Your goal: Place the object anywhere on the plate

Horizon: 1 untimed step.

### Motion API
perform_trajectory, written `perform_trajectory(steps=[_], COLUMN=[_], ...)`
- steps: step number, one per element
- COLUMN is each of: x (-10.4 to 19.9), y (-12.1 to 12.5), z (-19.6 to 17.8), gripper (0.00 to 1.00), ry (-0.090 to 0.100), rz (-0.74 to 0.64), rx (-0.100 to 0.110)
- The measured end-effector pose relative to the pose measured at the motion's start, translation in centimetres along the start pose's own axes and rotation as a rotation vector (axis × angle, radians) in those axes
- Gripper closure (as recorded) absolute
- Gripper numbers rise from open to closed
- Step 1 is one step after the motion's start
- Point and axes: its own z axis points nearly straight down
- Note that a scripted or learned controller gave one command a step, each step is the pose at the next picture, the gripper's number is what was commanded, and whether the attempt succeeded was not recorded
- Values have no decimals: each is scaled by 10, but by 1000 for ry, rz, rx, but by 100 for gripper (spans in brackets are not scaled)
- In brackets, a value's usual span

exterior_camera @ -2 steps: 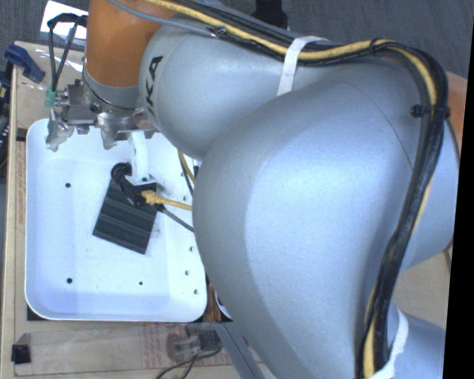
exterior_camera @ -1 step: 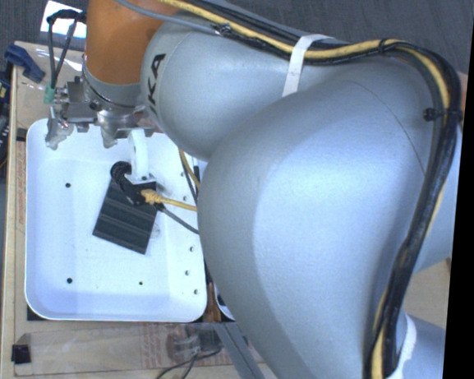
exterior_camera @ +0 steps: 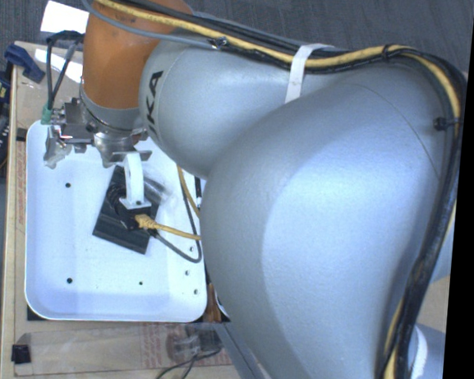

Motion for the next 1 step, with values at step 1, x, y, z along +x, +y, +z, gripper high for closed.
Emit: perform_trajectory(steps=[1], x=[-4], y=[-36], z=[5], gripper=[0], ry=[0], rz=[-221], rx=[1])
